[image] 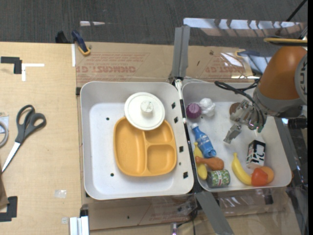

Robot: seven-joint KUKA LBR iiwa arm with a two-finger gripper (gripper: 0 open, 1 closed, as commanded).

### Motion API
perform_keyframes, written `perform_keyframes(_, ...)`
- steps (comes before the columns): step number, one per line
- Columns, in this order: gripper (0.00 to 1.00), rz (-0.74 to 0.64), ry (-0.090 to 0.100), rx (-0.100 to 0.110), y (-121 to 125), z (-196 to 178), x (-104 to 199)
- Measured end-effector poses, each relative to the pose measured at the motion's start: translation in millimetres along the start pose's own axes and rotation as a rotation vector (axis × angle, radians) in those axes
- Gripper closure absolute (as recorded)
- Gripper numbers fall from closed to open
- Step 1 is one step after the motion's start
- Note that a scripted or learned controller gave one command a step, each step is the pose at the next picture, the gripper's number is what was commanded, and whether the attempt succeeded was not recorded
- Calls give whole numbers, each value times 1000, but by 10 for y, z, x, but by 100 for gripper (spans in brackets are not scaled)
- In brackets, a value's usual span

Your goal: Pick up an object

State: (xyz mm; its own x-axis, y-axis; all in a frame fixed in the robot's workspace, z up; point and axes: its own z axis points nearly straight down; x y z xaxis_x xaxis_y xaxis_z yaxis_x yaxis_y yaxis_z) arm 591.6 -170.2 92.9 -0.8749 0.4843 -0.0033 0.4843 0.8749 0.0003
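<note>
arm [281,82] over right bin [279,133], fingers [234,134] seemingly bare

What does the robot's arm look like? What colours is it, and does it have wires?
The arm is thick and rounded, with a big orange band and grey below it. A black cable loops out from its side. At its end sits a small hand made of silvery grey metal, with thin fingers and a bit of brown on top. It looks far smaller than the fat arm above it.
</note>
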Motion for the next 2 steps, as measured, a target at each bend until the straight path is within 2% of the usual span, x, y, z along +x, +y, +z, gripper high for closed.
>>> perform_keyframes(1, 0, 212, 4, 1, 218, 9, 1050)
perform_keyframes(2, 100, 210, 1, 0, 223, -84, 1039)
